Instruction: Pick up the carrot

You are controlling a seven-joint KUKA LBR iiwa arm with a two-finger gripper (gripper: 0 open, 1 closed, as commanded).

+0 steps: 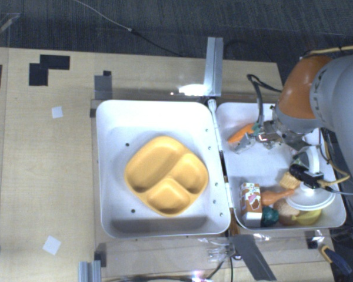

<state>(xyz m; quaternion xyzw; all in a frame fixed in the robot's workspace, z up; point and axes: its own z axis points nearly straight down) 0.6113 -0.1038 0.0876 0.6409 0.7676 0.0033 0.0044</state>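
Tapered orange carrot [242, 133] beside hand [251, 141]

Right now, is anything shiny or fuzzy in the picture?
In the camera view, a bright glare spot shines on the bench just behind the left bin; a soft shadow lies under the yellow tray; the carrot by the gripper looks small and blurry.

Yellow divided plate [166, 174] in left bin [112, 157], small carton [250, 196], banana [309, 217], brush [291, 179] in right bin [226, 117]
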